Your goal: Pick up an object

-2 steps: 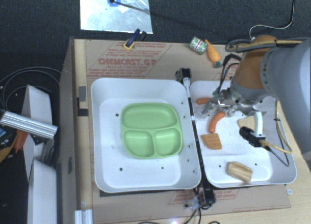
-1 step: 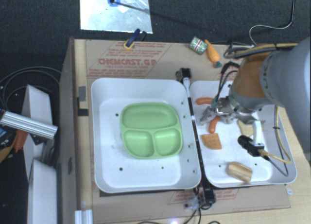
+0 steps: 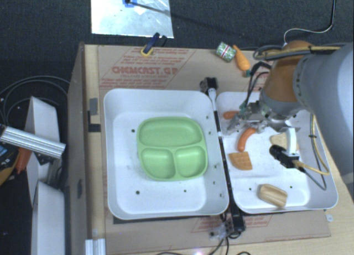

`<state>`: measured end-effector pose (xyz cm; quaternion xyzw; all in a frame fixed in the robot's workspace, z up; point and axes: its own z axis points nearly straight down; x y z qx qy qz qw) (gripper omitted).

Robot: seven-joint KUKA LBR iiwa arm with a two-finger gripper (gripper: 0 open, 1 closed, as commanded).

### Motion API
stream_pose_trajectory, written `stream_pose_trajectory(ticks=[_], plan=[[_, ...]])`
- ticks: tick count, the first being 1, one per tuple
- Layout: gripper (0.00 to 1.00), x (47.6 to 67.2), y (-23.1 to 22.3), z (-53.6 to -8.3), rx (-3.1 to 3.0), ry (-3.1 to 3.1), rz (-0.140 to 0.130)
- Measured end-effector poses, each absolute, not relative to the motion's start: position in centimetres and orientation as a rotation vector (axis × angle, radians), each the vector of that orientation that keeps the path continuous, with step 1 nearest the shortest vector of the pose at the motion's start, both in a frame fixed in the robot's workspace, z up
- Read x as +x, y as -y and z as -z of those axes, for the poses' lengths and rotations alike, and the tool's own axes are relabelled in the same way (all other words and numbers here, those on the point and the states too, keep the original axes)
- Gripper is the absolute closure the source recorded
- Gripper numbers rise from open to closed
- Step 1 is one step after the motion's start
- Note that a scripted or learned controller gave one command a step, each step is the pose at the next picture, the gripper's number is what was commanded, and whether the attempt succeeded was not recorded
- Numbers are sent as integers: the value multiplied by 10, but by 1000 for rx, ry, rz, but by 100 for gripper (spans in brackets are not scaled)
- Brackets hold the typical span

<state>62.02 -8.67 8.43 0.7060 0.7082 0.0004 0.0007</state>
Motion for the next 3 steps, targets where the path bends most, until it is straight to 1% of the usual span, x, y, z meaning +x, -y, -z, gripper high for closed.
stream_pose_trajectory(ticks=[1, 2, 3], plan=[[0, 603, 83, -84, 2220, -2222, 0], [0, 665, 88, -85, 2215, -2225, -3], [100, 666, 88, -96, 2209, -2226, -5]])
